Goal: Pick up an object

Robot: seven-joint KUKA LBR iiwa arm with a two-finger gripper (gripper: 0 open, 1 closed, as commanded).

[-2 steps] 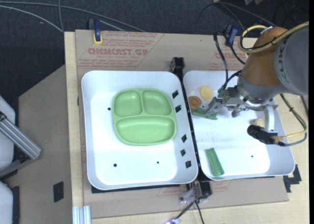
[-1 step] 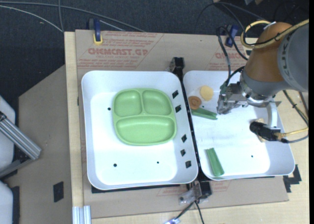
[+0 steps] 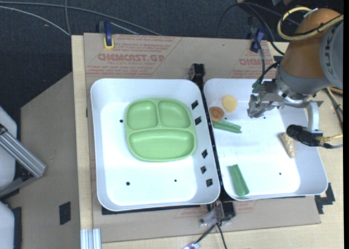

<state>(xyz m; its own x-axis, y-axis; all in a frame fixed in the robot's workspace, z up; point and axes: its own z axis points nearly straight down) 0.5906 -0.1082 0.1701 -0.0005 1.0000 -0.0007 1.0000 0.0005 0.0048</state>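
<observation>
White bins [image 3: 109,133], two, green divided plate [image 3: 160,129], one, green sticks [image 3: 238,179], two

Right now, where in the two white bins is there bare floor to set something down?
Left bin: the strip below the green divided plate is bare, as is the narrow margin to its left. Right bin: the middle floor is open, between the green stick near the front edge and the tan block. It is crowded at the back left, around the gripper, round yellow piece, orange piece and green bar.

High slanted overhead view, both bins [image 3: 103,133]
</observation>
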